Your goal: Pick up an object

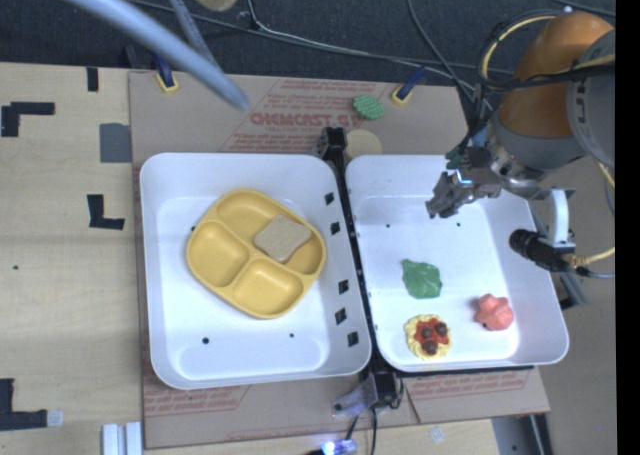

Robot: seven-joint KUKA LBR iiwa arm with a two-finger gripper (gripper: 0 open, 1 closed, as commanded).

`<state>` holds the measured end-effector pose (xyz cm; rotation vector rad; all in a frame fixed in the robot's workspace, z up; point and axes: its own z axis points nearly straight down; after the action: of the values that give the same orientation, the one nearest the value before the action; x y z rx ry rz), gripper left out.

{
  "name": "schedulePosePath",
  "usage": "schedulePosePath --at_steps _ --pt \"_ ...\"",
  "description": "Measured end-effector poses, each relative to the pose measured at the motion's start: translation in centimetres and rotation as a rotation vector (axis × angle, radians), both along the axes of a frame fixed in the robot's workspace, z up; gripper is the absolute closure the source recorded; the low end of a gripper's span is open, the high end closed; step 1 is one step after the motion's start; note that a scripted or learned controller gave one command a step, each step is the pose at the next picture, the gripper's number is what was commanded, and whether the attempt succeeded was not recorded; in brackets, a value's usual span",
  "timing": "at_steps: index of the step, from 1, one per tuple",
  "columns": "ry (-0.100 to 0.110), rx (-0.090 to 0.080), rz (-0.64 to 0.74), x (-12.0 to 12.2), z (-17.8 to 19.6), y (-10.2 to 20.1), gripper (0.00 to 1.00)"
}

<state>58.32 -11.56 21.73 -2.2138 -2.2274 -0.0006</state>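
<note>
Both bins look like smooth, slightly glossy white plastic. The yellow tray, left of the hand, is matt plastic. The desk looks like pale wood, with brown cardboard under the bins. The arm's orange band is glossy.

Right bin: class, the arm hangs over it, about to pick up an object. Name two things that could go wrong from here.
1. The gripper sits above bare floor near the right bin's back wall, apart from the green piece; a straight descent would likely grasp nothing.
2. The yellow round piece and pink piece lie close to the front rim, so the fingers might hit the wall.
</note>
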Motion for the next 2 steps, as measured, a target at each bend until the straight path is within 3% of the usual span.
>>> schedulePosePath --at_steps 2 --pt "0.002 0.0 0.0 -0.3 -0.8 11.8 1.0"
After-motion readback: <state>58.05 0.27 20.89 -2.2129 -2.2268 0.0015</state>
